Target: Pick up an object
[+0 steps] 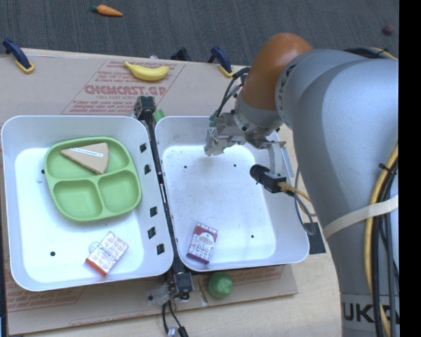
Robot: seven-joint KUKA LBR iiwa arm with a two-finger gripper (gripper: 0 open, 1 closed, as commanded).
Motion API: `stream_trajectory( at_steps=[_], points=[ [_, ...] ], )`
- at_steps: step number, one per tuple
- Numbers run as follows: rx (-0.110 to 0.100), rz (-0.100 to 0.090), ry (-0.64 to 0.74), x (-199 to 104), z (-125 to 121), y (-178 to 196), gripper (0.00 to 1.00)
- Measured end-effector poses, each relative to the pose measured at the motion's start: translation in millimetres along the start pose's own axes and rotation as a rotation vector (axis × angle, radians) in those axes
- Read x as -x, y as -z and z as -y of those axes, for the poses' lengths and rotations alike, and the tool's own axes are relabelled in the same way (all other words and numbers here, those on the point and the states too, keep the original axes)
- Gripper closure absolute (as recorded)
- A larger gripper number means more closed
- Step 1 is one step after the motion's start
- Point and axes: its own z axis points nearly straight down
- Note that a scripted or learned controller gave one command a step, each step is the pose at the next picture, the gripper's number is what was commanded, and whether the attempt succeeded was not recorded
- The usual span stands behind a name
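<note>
Reaching the red packet [202, 243] means moving the end effector [215, 146], whose grip I cannot tell, toward the right bin's [288, 241] near edge.

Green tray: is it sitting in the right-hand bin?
No. The green tray lies in the left bin, with a sandwich wedge in its top compartment.

White bins: two, left [14, 258] and right [295, 241]
Green divided plate [91, 195]: one
Sandwich wedge [88, 156]: one
Small red-and-white packets: two [107, 251] [202, 242]
Banana [147, 69]: one
Carrot [109, 10]: one
Green ball [220, 284]: one
</note>
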Motion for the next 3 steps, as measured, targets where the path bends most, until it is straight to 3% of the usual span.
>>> stream_trajectory(
  at_steps=[1, 2, 3],
  points=[
    [0.0, 0.0, 0.0, 0, 0, 0, 0.0],
    [0.0, -0.001, 0.002, 0, 0, 11, 1.0],
    [-0.001, -0.001, 0.003, 0, 0, 10, 0.0]
  ],
)
